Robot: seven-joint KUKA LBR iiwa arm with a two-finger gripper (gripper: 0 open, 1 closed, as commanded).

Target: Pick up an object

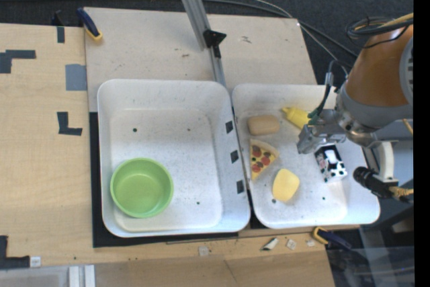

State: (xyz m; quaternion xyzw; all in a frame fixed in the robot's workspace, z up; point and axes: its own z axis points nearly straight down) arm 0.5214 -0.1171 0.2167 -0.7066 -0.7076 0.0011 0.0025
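Observation:
The right bin (363,212) holds a tan bread roll (263,124), a yellow bottle-shaped toy (294,116), a pizza slice (261,158) and a yellow rounded piece (285,185). My gripper (331,163) hangs low over the right side of this bin, to the right of the yellow rounded piece and below the yellow bottle-shaped toy. I see nothing held in it. The arm's orange band (379,70) covers the bin's far right corner.
A green bowl (141,187) sits in the near left corner of the left bin (161,94). A slanted metal rod (195,3) runs down to the divide between the bins. Small clamps lie at the bench edges.

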